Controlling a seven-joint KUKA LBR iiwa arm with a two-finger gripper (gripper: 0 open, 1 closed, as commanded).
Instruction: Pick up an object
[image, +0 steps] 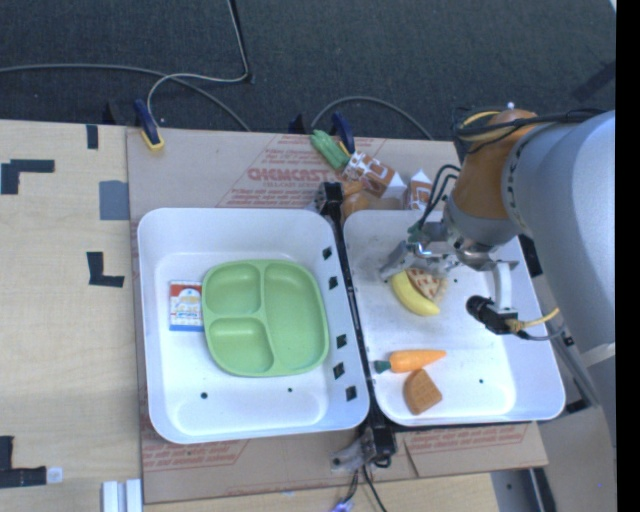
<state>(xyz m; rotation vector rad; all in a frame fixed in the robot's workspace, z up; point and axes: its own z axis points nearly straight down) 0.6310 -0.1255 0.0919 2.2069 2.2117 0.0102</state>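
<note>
Two white bins sit side by side on the bench; we log contents relative to the divider between them. Farthest left of the divider, in the left bin (160, 400), a small printed card (185, 305) lies flat against the left edge of a green sectioned plate (266, 316), which fills most of that bin's floor. Just right of the divider, in the right bin (520, 400), an orange carrot (415, 360) lies near the front, with a tan wedge-shaped piece (422, 391) just in front of it. Farther right and toward the back, a yellow banana (412, 295) lies with a brown waffle-like piece (428, 285) touching its top. The gripper (425, 255) hangs directly over this pair, close above them. We cannot tell how its jaws stand, nor whether anything is gripped.
</note>
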